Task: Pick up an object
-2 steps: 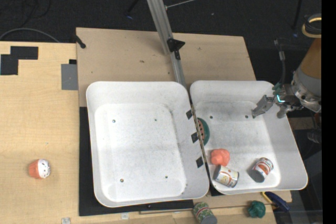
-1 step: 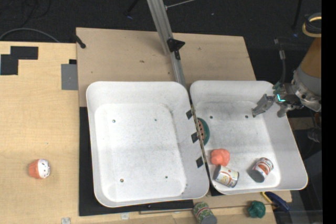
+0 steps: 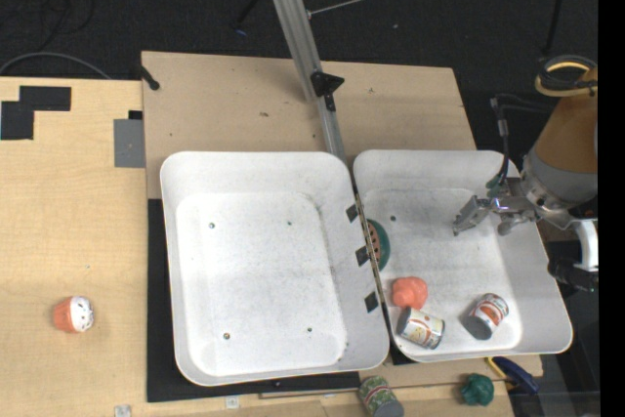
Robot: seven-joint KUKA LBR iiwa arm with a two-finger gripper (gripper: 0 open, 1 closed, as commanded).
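No readable text anywhere. Two cans in the right bin [image 3: 547, 332] carry printed labels, both too small and blurred to read: one can [image 3: 421, 328] lying near that bin's front wall, the other can [image 3: 485, 314] just to its right. A third can [image 3: 377, 396] lies in front of the bin, label equally illegible.

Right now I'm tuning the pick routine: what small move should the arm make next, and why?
Probably swing the gripper toward the view's bottom, to sit above the red-labelled can. It hangs over the right bin with nothing between its jaws, and that can lies on its side, apart from the orange lump and the other can.
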